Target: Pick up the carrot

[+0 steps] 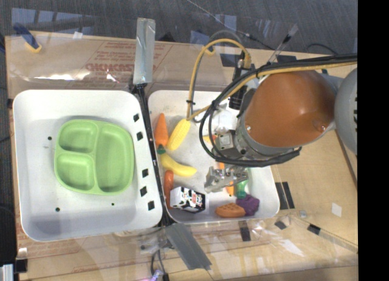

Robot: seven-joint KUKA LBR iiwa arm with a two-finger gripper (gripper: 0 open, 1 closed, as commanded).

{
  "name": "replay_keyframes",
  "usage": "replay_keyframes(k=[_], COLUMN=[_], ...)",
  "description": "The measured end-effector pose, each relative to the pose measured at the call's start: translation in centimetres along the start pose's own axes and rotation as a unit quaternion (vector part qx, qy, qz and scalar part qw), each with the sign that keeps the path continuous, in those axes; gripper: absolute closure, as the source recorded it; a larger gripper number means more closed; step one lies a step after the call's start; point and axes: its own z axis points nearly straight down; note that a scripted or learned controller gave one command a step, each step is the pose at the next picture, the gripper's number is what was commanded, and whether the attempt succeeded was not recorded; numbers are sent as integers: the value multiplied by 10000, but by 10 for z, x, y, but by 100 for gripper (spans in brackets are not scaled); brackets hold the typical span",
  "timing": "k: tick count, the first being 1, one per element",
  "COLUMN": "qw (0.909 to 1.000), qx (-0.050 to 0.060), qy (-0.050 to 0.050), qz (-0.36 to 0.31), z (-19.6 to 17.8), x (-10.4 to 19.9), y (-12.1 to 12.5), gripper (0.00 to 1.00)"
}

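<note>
Reaching in over the right bin (267, 190), the arm (289, 115) hangs its gripper (223, 177) low above the bin floor; how widely it is spread, and whether anything sits in its grasp, cannot be made out beneath the wrist and cables.

Well to the gripper's left and farther up the view, against the bin's left wall, lies the carrot (161, 130), orange with a green top at its lower end, apart from the gripper. Just beside the carrot, on the side nearer the gripper, a corn cob (179, 134) leans at a slant. A yellow banana (177, 166) lies to the gripper's left, nearer than the carrot. Lower left of the gripper sits a small black-and-white carton (187, 199), with a slim orange-red piece (168, 182) just beyond it by the wall. Directly below the gripper rests a brown pastry-like item (230, 210), and a purple object (248, 204) lies beside that, under a bit of green. Far off to the left, the other bin (36, 213) holds a green divided plate (94, 157).
</note>
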Motion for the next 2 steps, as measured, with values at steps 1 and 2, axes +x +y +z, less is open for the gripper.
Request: replay_keyframes(k=[1,2], qw=[9940,9601], qx=[18,9], qy=[-3,10], qz=[-1093,-2796], z=[-4,-32], x=[-8,69], y=[-87,-10], gripper=[100,100])
